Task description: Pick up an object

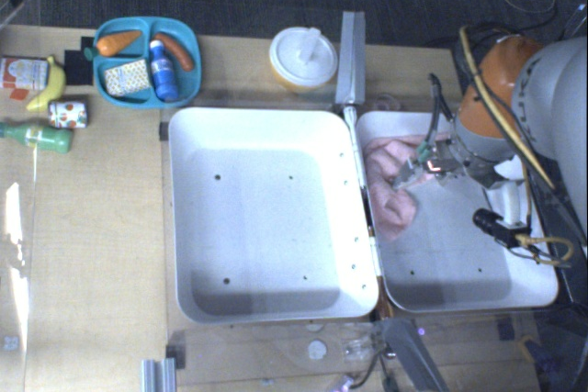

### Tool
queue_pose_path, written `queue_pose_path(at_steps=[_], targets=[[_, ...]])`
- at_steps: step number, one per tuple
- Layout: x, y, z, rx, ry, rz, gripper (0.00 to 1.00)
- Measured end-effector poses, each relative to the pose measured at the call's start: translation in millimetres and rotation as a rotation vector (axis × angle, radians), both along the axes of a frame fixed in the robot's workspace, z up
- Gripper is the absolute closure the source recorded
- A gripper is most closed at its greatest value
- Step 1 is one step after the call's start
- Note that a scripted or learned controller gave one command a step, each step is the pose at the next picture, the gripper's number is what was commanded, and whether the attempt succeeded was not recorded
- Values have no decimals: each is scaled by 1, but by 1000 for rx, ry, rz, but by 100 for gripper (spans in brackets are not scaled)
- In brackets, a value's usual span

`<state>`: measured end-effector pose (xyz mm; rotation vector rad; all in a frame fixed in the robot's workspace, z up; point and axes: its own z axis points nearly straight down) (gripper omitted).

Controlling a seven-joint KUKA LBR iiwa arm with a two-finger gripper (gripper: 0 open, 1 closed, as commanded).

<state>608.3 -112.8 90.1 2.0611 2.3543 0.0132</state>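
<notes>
A crumpled pink cloth lies at the far left of the right bin, against the wall it shares with the left bin. The gripper is low over the cloth's right side, its fingertips at or in the folds. Whether the fingers are apart or together cannot be told from this view, nor whether any fabric sits between them.

To do this step well, it would help to close on a thick ridge of fabric, not a thin edge, and lift straight up, clear of the bin wall.

The grey arm enters from the right, orange band above the wrist, the wrist bent down and leftward toward the cloth. Cables trail along its near side.
</notes>
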Motion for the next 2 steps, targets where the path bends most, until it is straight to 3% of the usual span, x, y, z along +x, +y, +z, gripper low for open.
queue_pose_path(at_steps=[1,2], targets=[[59,2,0,1,27,148,0],[57,7,-1,-11,34,278,0]])
